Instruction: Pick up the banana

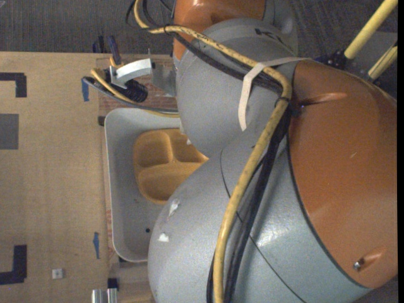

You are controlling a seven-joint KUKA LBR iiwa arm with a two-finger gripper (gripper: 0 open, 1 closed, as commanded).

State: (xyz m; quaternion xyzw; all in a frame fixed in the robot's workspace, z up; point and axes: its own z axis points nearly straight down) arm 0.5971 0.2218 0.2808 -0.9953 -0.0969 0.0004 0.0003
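My grey arm [252, 188] lies across the white bin [117, 169] and its yellow tray [154, 163], so I cannot tell whether my fingers are clenched or released, or which way the banana lies from them.

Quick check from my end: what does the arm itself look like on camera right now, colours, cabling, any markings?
The arm has rounded glossy grey segments with broad orange sections. A yellow cable and black cables run along it, tied by a white strap. Small white scuffs mark the lower grey shell.

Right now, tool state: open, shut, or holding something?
Tool: cannot be told; the grey arm covers most of the white bin and the yellow divided tray.
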